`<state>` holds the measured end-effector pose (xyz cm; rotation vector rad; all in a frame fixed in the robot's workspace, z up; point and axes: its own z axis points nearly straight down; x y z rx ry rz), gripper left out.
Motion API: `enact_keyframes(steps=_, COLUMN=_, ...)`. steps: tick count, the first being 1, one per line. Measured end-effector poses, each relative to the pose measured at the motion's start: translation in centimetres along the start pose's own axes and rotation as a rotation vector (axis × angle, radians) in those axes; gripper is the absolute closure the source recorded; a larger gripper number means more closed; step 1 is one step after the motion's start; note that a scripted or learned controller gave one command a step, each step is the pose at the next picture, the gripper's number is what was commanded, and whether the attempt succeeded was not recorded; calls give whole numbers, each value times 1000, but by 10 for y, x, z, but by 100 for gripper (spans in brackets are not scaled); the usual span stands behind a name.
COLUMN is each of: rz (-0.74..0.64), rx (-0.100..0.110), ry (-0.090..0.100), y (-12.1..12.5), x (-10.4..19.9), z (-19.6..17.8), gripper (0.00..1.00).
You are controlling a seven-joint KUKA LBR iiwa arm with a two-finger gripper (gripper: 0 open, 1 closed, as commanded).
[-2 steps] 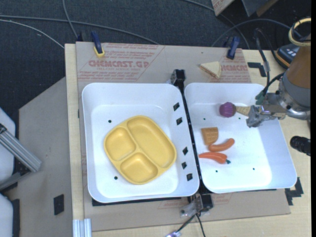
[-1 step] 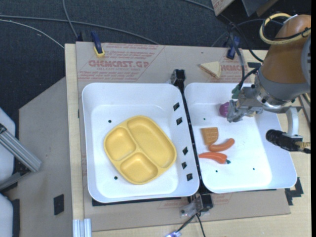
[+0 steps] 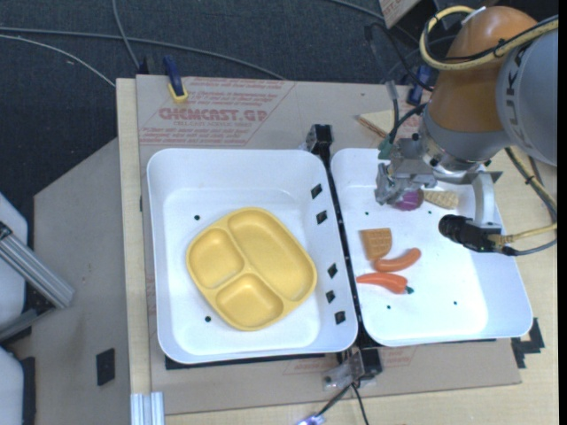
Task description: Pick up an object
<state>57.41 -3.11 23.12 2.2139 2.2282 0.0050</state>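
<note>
Dark carpet lies all around a brown bench point(image 3: 221, 104) with red letters on it, and grey cables run over the floor. Two white bins sit side by side on the bench.

From the camera view, the left bin point(image 3: 168, 184) holds a yellow tray point(image 3: 251, 266) with three parts, lying near the middle. The right bin point(image 3: 496, 299) holds the small toys. A purple thing point(image 3: 409, 199) sits near the bin's far edge. A tan cracker point(image 3: 442, 199) lies just beside it. Nearer the middle lie a brown waffle point(image 3: 376, 240), an orange sausage point(image 3: 399, 259) and a red carrot point(image 3: 384, 282) with a green tip. The waffle touches the sausage, and the carrot is just beside them.

The arm comes in from the right. Its gripper point(image 3: 396, 187) is down low over the far edge of the right bin, right at the purple thing. I cannot tell if the claw is apart or together, because the grey wrist hides it. I cannot tell if it has the purple thing.

What could go wrong? The purple thing looks small and round, so I think it could roll or pop out. The cracker is so close that the claw might bump it or grab it too. The bin's far wall is near, and the claw might hit it.
</note>
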Motion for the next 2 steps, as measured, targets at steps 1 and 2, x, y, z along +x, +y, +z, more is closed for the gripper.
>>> enact_keyframes(steps=1, rz=0, rx=1, ry=1, y=19, x=56, z=9, gripper=100)
enact_keyframes(steps=2, rz=1, rx=2, ry=0, y=23, x=108, z=15, gripper=100)
